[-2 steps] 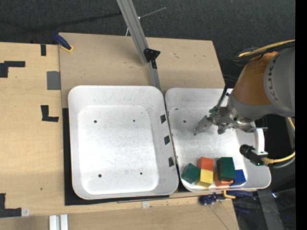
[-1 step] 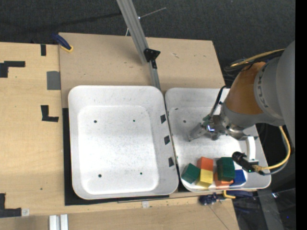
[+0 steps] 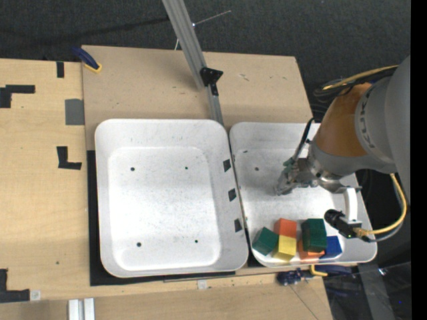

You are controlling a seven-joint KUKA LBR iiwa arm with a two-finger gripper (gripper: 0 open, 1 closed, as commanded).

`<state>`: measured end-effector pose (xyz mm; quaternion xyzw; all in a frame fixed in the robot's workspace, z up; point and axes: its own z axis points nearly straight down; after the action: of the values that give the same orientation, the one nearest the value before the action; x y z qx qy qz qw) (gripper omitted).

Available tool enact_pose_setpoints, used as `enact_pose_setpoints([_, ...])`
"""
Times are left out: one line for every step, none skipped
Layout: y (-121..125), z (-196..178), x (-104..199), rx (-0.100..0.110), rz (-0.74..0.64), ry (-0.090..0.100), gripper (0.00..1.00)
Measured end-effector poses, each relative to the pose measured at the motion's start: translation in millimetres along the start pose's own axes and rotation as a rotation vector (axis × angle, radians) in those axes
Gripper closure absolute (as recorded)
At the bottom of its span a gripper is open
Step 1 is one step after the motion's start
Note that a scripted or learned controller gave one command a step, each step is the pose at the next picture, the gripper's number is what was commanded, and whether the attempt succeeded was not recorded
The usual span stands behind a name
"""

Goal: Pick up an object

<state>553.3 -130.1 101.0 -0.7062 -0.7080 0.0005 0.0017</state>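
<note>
Little blocks sit bunched at the near edge of the right bin [image 3: 267, 142]: green block [image 3: 265, 240], yellow block [image 3: 286, 247], orange block [image 3: 287, 227], dark green block [image 3: 313, 234], blue block [image 3: 333, 247]. All look hard w/ flat sides & square corners. The gripper [image 3: 288, 181] is low over the bin floor, apart from the blocks. Can't tell if jaws are open or closed. Left bin [image 3: 160, 135] is smooth white plastic on a wood surface [image 3: 40, 179].

Blocks [image 3: 298, 239] clustered in right bin [image 3: 260, 145] near corner; left bin [image 3: 160, 129] beside.

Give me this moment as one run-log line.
gripper: low over right bin floor, nothing seen held | blocks: clustered at right bin's near edge, apart from gripper | left bin | pick: not yet done
</note>
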Motion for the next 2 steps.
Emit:
enact_pose_setpoints([4.9, -45.0, 7.3, -0.006, 0.000, -0.001, 1.00])
enact_pose_setpoints([6.4, -108.4, 5.9, -0.009, 0.001, -0.003, 1.00])
